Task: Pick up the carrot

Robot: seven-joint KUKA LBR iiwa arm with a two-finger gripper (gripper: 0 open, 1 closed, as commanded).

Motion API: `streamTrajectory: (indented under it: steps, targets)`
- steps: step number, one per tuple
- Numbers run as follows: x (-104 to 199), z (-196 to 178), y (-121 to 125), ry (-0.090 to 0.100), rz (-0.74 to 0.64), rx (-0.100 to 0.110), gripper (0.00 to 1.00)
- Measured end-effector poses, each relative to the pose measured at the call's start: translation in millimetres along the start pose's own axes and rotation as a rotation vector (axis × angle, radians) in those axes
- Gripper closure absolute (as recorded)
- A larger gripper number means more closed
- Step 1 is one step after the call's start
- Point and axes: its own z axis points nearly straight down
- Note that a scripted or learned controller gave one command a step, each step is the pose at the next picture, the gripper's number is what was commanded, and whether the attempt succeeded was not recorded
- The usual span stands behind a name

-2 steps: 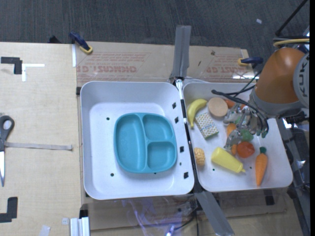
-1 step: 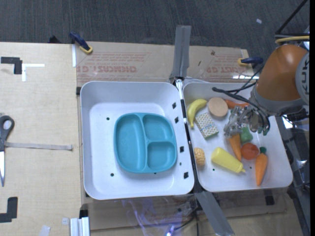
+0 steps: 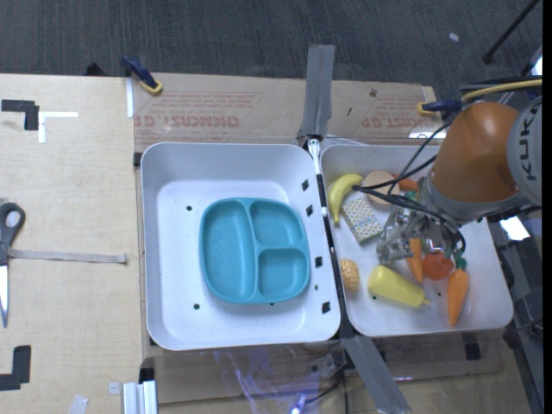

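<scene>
Claw (image 3: 398,247) beside near-vertical carrot (image 3: 456,292)

Left bin (image 3: 164,257): teal divided plate (image 3: 255,250), flat, centered. Right bin (image 3: 483,317): banana (image 3: 340,194) by the divider, small patterned box (image 3: 363,217) just beside it, corn cob (image 3: 348,273) at the left wall, yellow squash-like piece (image 3: 397,286) near the front, tomato (image 3: 437,266). Scissors (image 3: 7,253) at the bench's left edge. Blue-yellow clamp (image 3: 142,73) at the back.
</scene>
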Motion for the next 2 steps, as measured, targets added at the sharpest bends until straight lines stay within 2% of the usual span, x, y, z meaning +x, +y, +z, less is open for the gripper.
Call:
streamTrajectory:
  steps: [1,2]
  targets:
    - [31.2,-0.4,-9.2,-0.002,-0.52,0.001,1.0]
    - [28.4,-10.7,-8.9,-0.008,-0.52,0.003,1.0]
